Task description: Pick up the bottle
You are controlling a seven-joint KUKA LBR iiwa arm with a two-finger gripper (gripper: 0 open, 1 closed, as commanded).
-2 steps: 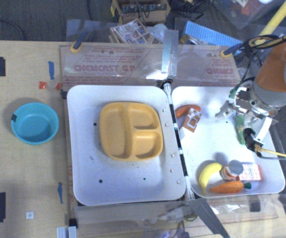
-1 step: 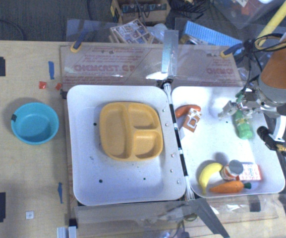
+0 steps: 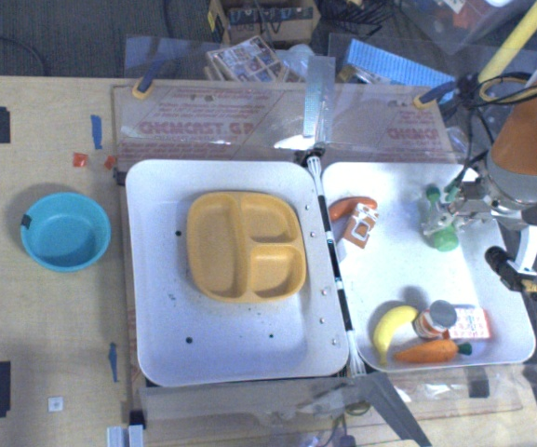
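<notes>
Gripper (image 3: 443, 214) of the grey arm (image 3: 519, 170) sits low in the right-hand shallow white bin (image 3: 408, 277), toward its far right quarter; we cannot tell how it is set. We see a small green bottle with a clear top (image 3: 440, 229) directly at its tip, touching or just beside it; whether it is held, we cannot tell.

We note bare bin floor left of the bottle and in front of it, up to the near cluster. The bin's right rim lies near, under the arm.

An orange-and-white packet (image 3: 356, 220) lies by the dividing edge, well apart from the bottle. Along the near rim we record a yellow banana (image 3: 394, 325), an orange carrot (image 3: 426, 351) and a small red-capped jar lying on its side (image 3: 440, 321), close together.

A yellow compartment plate (image 3: 246, 247) occupies the left white bin (image 3: 156, 277). A blue round bowl (image 3: 65, 231) stands on the wooden bench (image 3: 35, 333).
</notes>
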